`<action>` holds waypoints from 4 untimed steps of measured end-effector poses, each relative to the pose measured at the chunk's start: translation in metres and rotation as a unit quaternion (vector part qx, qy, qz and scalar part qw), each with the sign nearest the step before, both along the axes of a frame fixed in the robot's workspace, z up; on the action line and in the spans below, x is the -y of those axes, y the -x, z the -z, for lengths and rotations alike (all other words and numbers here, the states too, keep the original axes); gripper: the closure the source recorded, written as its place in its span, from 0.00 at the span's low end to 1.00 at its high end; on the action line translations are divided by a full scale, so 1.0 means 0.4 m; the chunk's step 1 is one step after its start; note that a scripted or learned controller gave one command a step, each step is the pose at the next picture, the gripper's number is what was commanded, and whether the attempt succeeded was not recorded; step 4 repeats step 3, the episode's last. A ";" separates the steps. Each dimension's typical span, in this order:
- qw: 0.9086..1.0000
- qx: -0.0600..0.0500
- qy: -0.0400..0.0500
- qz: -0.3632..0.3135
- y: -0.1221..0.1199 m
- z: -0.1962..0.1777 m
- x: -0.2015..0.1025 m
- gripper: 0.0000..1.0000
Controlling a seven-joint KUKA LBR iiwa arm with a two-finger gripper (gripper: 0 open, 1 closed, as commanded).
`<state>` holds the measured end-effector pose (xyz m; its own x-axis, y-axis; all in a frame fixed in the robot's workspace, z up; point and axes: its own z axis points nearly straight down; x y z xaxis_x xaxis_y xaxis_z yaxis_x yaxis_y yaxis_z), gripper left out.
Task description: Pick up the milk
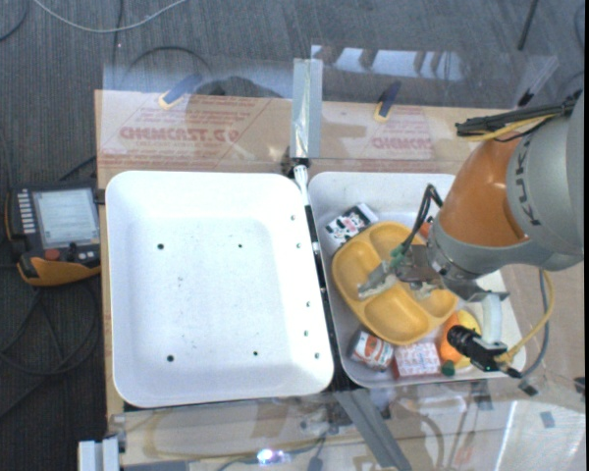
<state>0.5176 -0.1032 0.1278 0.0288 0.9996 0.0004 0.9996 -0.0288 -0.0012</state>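
The milk (349, 224) is a small white carton with black markings, lying at the upper left of the right bin (326, 263), just behind the rim of a yellow divided plate (393, 307). My gripper (385, 273) hovers over the middle of that plate, a short way in front of and to the right of the carton, not touching it. Its fingers (371, 285) look spread, with nothing between them. The grey arm with its orange band (481, 204) covers the bin's right side.
A small can (371, 349) and a red-and-white packet (417, 360) lie at the right bin's front edge, with an orange and yellow item (458, 330) beside them. The left bin (211, 283) stands alongside. A handheld device (54, 226) sits off the bench at left.
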 end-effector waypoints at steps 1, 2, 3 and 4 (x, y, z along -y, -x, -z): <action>1.000 0.012 0.002 -0.014 -0.185 0.081 0.031 0.00; 1.000 0.019 0.002 -0.015 -0.196 0.042 0.028 1.00; 0.991 0.000 0.003 0.134 -0.304 -0.319 0.104 1.00; 0.991 0.000 0.003 0.134 -0.304 -0.319 0.104 1.00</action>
